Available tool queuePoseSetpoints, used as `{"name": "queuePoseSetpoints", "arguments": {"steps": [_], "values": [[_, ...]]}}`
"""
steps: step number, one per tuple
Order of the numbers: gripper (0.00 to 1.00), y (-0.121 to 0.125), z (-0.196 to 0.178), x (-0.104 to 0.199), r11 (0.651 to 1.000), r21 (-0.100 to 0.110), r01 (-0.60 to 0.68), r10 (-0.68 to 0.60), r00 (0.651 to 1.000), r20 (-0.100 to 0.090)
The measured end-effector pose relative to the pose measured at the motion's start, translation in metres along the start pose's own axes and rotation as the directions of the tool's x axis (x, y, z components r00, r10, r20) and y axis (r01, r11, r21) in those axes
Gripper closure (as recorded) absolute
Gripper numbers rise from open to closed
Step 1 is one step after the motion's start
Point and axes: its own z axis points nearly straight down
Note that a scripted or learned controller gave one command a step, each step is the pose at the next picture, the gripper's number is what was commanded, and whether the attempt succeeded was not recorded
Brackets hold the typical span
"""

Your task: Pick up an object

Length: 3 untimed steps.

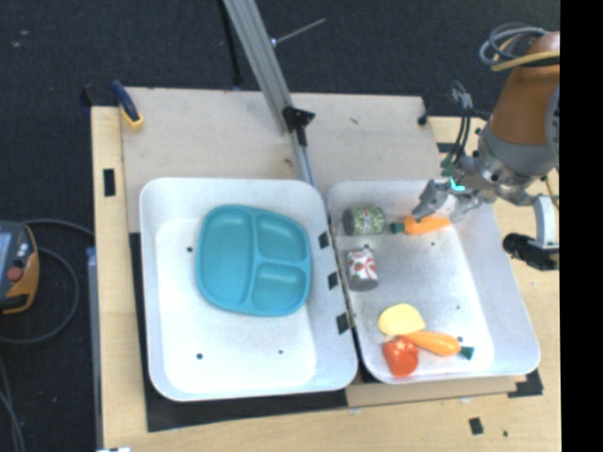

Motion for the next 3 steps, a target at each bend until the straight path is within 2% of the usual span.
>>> {"name": "queuePoseSetpoints", "arguments": {"steps": [1, 3], "values": [[0.0, 0.001, -0.002, 0.0, 1.0, -0.003, 0.001, -0.001, 1.0, 0.001], [0.0, 0.011, 0.096, -0.017, 1.0, 0.0, -0.003, 0.003, 1.0, 0.002]]}}
